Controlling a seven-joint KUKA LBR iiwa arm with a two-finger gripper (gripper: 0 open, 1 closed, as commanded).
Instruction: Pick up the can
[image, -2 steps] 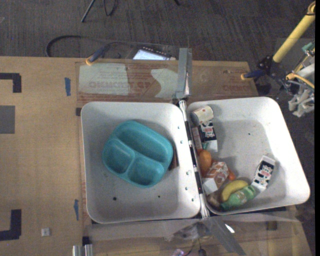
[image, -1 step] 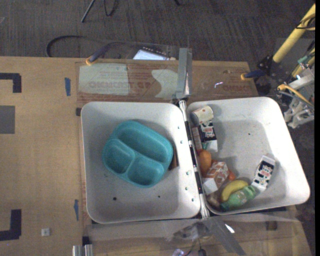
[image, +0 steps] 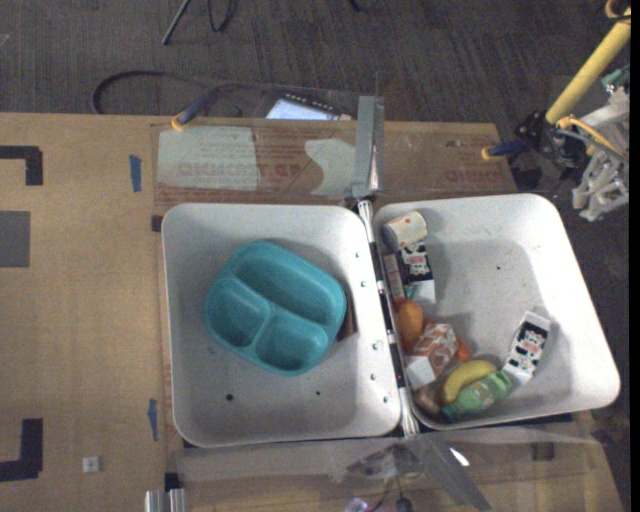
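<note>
Approach not begun: the gripper (image: 603, 182) sat beyond the right bin (image: 560, 250), and I couldn't tell the jaws' state. Next I had to reach the likely can (image: 405, 230).

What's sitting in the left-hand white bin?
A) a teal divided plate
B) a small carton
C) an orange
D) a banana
A: the teal divided plate lies in the left bin, while the banana, orange and carton lie in the right bin.
</note>
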